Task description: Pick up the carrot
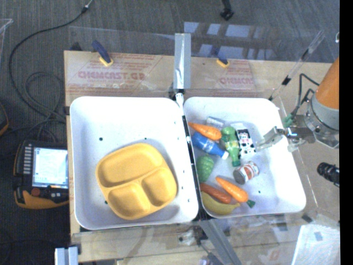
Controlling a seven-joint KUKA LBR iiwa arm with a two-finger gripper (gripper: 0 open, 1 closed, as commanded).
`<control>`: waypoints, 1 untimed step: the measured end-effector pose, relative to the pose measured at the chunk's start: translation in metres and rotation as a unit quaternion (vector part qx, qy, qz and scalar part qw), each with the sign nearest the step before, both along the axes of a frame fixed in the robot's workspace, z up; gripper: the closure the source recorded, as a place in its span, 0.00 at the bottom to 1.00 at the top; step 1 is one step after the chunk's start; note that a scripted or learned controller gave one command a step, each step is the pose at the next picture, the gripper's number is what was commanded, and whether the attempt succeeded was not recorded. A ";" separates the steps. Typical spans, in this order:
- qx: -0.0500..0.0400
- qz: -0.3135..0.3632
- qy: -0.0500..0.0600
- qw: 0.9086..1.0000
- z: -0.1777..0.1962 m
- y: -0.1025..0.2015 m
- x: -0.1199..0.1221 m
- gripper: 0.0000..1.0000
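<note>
nothing picked up yet: my gripper point(271, 137) hangs over the right bin point(287, 195), grip unclear, carrot point(232, 189) lying untouched below it.

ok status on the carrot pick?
Gripper at right bin's right side, nothing between fingers. Two carrots: upper carrot by blue bottle, lower carrot near can. Clutter crowds both.

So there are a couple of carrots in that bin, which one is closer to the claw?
The upper carrot, lying by the bin's divider beside the blue bottle, sits nearer the gripper's level. The lower carrot lies further down, near the banana. It's close, though.
</note>
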State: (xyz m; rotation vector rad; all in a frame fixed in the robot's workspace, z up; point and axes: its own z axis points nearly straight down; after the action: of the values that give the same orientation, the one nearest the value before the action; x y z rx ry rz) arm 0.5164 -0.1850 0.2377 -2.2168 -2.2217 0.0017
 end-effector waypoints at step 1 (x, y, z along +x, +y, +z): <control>0.000 0.065 0.000 0.998 -0.138 0.035 0.003 0.00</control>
State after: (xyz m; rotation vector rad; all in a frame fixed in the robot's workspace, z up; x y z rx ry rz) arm 0.5199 -0.1498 0.0993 -2.0667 -2.3618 0.0014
